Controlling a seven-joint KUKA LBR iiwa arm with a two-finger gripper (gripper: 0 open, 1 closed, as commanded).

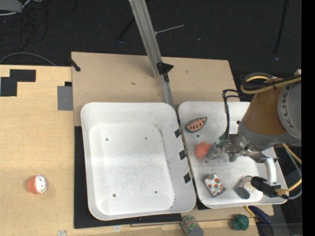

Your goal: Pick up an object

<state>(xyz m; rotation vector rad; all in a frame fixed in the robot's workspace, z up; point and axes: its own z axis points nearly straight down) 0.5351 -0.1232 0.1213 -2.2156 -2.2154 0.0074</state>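
Note:
In the right bin (231,109) lie a red-orange lump (202,150), a watermelon-slice toy (196,124), a small white box with red spots (214,185) and a dark grey piece (242,191). My gripper (218,149) is low over the middle of this bin, right beside the red-orange lump on its right side. I see nothing lifted off the bin floor. The grey arm with its orange band (266,117) covers the bin's right part.
The left bin (98,114) adjoins on the left, with black clips (180,154) along the shared wall. A metal rail (147,33) slants down toward the bins from the back. An orange ball (37,184) sits on the wooden bench at far left. A green item (240,222) and a can (189,225) lie at the front edge.

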